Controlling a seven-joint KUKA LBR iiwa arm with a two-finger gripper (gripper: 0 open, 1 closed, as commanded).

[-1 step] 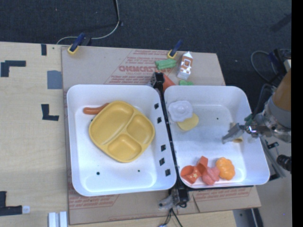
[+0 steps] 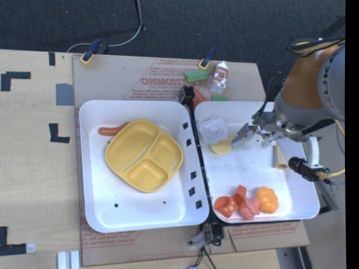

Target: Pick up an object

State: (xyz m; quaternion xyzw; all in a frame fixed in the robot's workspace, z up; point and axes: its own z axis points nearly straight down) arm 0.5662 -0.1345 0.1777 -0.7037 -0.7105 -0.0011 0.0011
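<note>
Claw (image 2: 242,135) low over right bin (image 2: 255,170), pointing toward the divider; finger spread cannot be told, nothing seen in its grip. Yellow piece (image 2: 222,147) lies just beside the tip, on its divider side and slightly nearer the camera. Clear cup (image 2: 213,130) sits just beyond that. Red-and-orange cluster (image 2: 247,202) well apart, near edge.

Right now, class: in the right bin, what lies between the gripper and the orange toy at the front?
In the camera view, bare white bin floor separates the gripper from the orange toy.
</note>
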